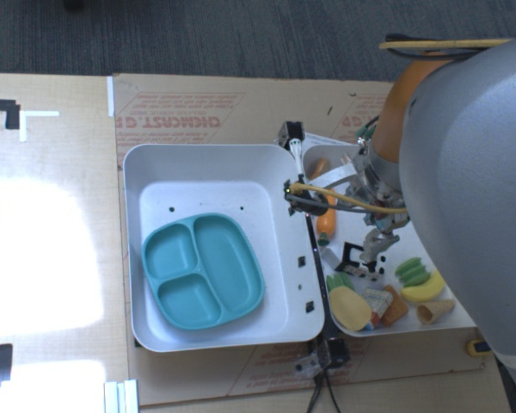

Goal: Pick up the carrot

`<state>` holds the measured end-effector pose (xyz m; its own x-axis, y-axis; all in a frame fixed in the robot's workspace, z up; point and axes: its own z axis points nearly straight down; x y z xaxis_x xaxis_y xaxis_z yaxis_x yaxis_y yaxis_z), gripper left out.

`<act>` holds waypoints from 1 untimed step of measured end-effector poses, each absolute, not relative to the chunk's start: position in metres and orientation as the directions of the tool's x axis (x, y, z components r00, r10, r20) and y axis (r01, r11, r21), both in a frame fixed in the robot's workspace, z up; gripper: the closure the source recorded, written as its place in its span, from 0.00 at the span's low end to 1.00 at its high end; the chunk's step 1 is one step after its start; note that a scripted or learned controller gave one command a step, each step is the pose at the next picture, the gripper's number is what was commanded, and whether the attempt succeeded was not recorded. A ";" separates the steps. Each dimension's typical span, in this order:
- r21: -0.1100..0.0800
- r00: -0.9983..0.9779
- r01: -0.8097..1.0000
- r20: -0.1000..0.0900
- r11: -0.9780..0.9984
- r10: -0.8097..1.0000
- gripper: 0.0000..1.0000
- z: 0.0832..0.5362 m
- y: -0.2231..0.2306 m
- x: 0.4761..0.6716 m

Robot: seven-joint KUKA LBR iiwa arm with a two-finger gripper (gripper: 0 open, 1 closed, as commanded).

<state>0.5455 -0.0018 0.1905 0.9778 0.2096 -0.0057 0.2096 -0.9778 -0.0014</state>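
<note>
Camera view, looking down at a slant on two shallow white bins side by side on a cardboard-covered bench. The left white plastic bin holds a teal plastic divided plate with three compartments. The right white bin is largely covered by the grey arm with an orange band, reaching in from the right. The small orange carrot lies in the right bin, close to its left wall. The black two-finger gripper hangs just right of and below the carrot; whether it is open or closed cannot be told. Nearby lie a yellow banana, a green toy vegetable and a pale yellow rounded piece.
</note>
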 end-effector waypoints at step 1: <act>-0.001 0.978 0.209 -0.006 -0.978 0.209 0.00 0.190 -0.002 0.546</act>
<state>0.5455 -0.0018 0.1905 0.9778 0.2094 -0.0057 0.2094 -0.9778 -0.0014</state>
